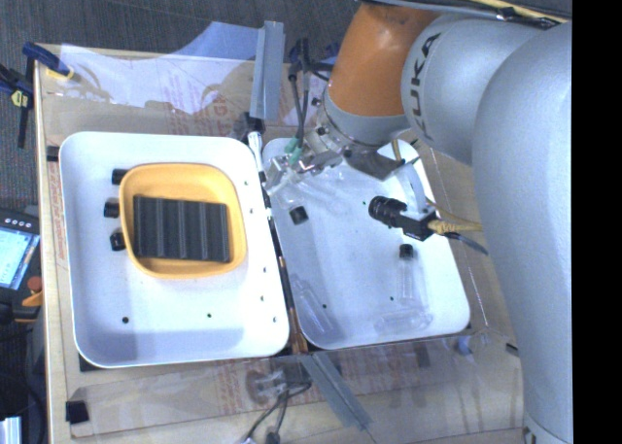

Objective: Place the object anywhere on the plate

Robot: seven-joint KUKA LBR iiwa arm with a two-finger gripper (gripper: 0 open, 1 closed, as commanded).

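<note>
A yellow plate point(181, 180) lies in the left white bin point(97, 316). A dark ridged rectangular object point(185, 228) rests on the plate and covers most of its middle. My gripper point(294, 162) is low over the far left corner of the right bin point(442, 321), close to the divider between the bins. Something small and green point(292, 149) shows at the gripper. A small black piece point(298, 214) lies on the bin floor just below the gripper, apart from it.
Another small black piece point(406, 251) and clear plastic items point(409, 287) lie in the right bin. A black connector with a cable point(391, 210) sticks out from the arm over that bin. Small black bits point(111, 208) sit left of the plate.
</note>
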